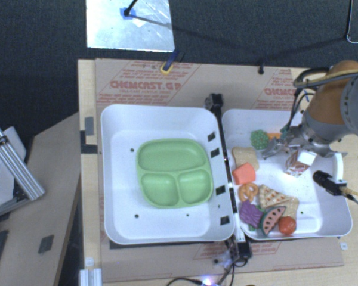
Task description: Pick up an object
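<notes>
The right bin (328,216) holds several toy foods. A green broccoli (259,139) and a small orange piece (274,136) lie at its far side. Toward the near edge come a tan bread slice (244,155), an orange-red block (243,173), a pretzel (248,190), a pizza slice (274,196), purple grapes (249,213), a watermelon slice (271,218) and a red tomato (287,224). My gripper (298,162) is down inside this bin, right of the broccoli and the block, over the white floor. A small brownish thing shows at its tip, too blurred to identify.
The left bin (116,159) holds a green divided plate (172,173). A black hinge strip (222,159) runs between the bins. The grey arm with its orange band (328,103) leans in over the right bin's far right corner. A black part (326,183) juts out by the right wall.
</notes>
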`<action>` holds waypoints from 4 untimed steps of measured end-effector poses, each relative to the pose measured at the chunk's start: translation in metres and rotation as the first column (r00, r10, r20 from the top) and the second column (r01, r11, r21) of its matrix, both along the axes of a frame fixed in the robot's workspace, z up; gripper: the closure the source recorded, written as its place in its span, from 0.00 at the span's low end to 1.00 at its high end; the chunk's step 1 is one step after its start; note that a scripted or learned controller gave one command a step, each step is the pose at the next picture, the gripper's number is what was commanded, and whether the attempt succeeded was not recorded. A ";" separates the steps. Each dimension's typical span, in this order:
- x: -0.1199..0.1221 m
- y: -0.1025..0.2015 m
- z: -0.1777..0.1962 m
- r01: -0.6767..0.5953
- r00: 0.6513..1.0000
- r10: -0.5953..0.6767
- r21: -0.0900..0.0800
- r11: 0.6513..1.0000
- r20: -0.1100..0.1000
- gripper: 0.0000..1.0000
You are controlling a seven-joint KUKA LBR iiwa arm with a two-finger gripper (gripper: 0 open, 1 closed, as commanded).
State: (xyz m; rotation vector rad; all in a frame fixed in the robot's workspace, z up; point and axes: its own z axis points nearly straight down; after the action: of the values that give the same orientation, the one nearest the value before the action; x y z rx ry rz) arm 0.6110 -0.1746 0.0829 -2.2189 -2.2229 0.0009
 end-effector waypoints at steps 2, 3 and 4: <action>0.004 0.005 0.058 -0.003 1.000 0.003 -0.001 1.000 0.006 1.00; 0.004 0.005 0.123 -0.003 1.000 0.003 -0.002 1.000 0.009 1.00; 0.006 0.005 0.143 -0.003 1.000 0.003 -0.001 1.000 0.006 1.00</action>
State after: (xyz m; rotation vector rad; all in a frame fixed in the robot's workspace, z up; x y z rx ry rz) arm 0.6166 -0.1692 0.2261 -2.2188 -2.2305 -0.0042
